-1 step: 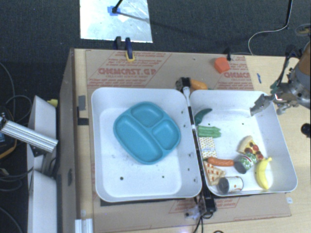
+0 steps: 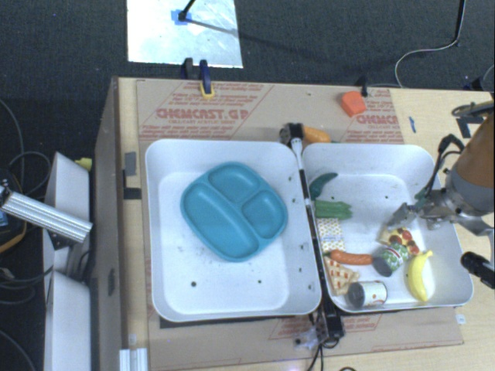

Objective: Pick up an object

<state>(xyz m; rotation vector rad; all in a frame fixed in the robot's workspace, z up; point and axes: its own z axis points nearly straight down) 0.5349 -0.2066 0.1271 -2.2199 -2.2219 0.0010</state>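
Note:
The right white bin (image 2: 371,168) holds several toy foods and cans. My gripper (image 2: 400,218) reaches in from the right and hovers at the bin's right middle, just above a red and green patterned item (image 2: 400,240). Below that lie a grey can (image 2: 386,262) and a yellow banana (image 2: 420,276). A second can (image 2: 366,293) lies at the front edge. Further left are a dark green pepper (image 2: 322,182), a green vegetable (image 2: 333,209), a patterned square (image 2: 330,229), an orange carrot-like piece (image 2: 349,257) and a waffle-like slice (image 2: 338,272).
The left bin (image 2: 178,284) holds a blue divided plate (image 2: 233,211). On the bench behind the bins sit an orange block (image 2: 353,103) and an orange item (image 2: 316,135) at the divider's top. The arm's body (image 2: 473,172) stands over the right bin's right rim.

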